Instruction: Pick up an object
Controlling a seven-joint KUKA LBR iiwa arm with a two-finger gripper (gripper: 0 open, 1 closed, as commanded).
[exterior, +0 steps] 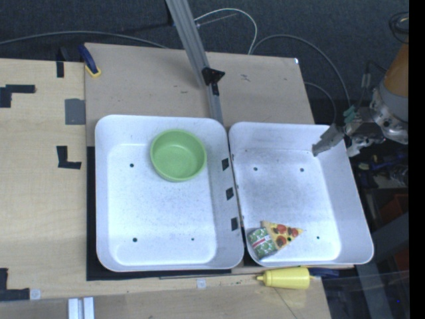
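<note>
A green bowl (177,154) sits upright in the left bin (113,198), near its back. In the right bin (332,198), by the front left corner, lie a toy pizza slice (284,232) and a small green-and-white packet (261,242), touching each other. My gripper (330,139) hangs over the right bin's back right corner, far from all of these, with nothing seen in it. The arm's wrist (388,115) sits just right of it.
A yellow squeeze bottle (288,278) lies on its side on the bench just in front of the right bin. A grey pole (192,42) slants down to the gap between the bins. Cables loop behind the bench.
</note>
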